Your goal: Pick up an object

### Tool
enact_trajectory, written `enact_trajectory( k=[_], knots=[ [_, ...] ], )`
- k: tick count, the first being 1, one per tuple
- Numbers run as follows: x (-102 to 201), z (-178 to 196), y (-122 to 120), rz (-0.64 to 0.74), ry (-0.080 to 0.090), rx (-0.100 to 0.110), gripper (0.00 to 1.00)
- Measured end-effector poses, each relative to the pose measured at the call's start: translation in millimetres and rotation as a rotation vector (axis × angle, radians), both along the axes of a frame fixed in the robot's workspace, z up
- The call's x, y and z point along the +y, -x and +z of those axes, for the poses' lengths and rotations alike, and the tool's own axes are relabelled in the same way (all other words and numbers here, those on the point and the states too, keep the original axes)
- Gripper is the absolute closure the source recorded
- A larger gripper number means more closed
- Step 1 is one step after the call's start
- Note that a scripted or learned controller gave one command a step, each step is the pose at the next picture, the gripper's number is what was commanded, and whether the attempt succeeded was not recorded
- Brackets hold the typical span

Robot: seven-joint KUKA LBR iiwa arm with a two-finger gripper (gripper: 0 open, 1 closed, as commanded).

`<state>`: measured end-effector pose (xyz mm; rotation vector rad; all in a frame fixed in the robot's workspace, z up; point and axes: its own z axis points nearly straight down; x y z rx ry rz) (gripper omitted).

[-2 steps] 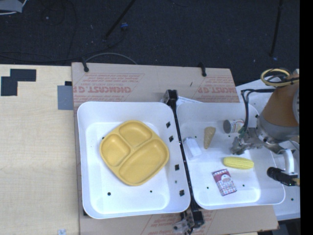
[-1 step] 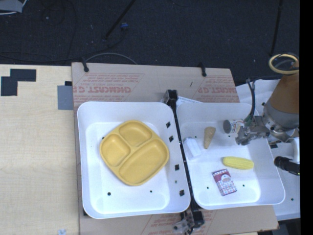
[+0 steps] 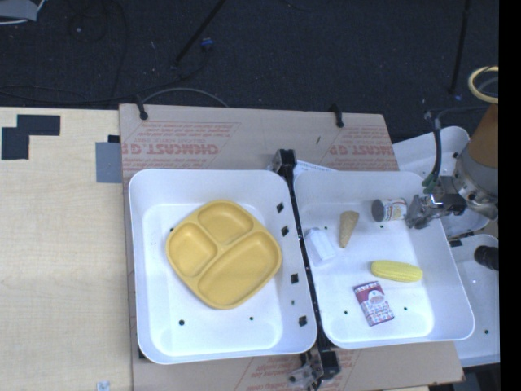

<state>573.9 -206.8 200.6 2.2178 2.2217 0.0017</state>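
Observation:
The right bin (image 3: 456, 300) holds a yellow corn cob (image 3: 396, 271), a small red and white packet (image 3: 374, 303), a tan wedge-shaped piece (image 3: 348, 227), a small grey-capped jar lying on its side (image 3: 388, 210) and a clear wrapper (image 3: 318, 243). My gripper (image 3: 423, 213) hangs at the bin's right rim, just right of the jar. Nothing shows between its fingers. The left bin (image 3: 155, 194) carries a yellow divided plate (image 3: 224, 253).
The grey arm with its orange band (image 3: 487, 141) comes in from the right edge above the right bin's far corner. A black divider clip strip (image 3: 295, 243) runs between the two bins. Cardboard (image 3: 244, 141) lies under both bins.

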Motion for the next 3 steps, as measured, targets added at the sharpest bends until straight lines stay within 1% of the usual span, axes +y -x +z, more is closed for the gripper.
enact_trajectory(
  k=[1,2,3],
  knots=[
    [43.8,3.9,3.7,0.003,-0.003,0.005,1.00],
    [102.8,6.1,10.2,0.002,-0.003,0.007,1.00],
    [149.6,17.8,5.7,0.002,-0.002,0.004,1.00]
  ],
)
